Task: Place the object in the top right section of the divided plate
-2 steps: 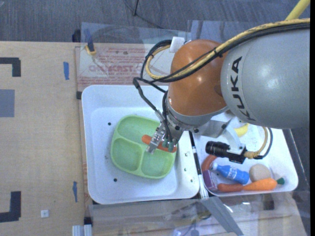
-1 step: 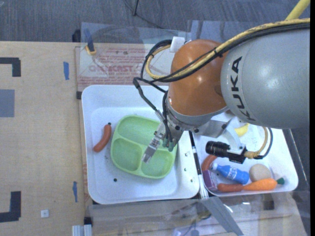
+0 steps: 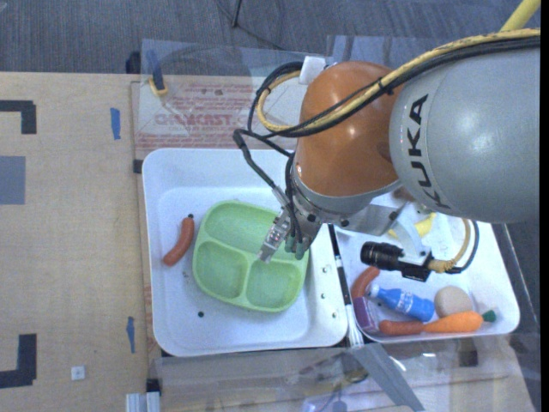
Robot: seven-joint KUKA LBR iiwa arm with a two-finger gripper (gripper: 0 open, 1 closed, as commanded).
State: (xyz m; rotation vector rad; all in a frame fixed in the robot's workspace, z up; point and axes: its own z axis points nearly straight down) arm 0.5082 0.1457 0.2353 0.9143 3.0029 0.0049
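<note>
A light green divided plate (image 3: 225, 269) with three sections lies in the left white bin (image 3: 163, 316). An orange-red sausage (image 3: 179, 240) rests on the bin floor just left of the plate. My gripper (image 3: 285, 244) hangs over the plate's right side, near the ridge between the sections. Its two fingers stand slightly apart, and I see green plate between them and nothing held. The arm's large orange wrist hides the plate's upper right corner.
The right bin (image 3: 506, 303) holds a red sausage (image 3: 364, 279), a blue bottle (image 3: 406, 302), a beige egg shape (image 3: 454, 299), an orange carrot (image 3: 436, 323) and a purple item (image 3: 364, 315). A clear plastic sheet (image 3: 202, 114) lies behind the left bin.
</note>
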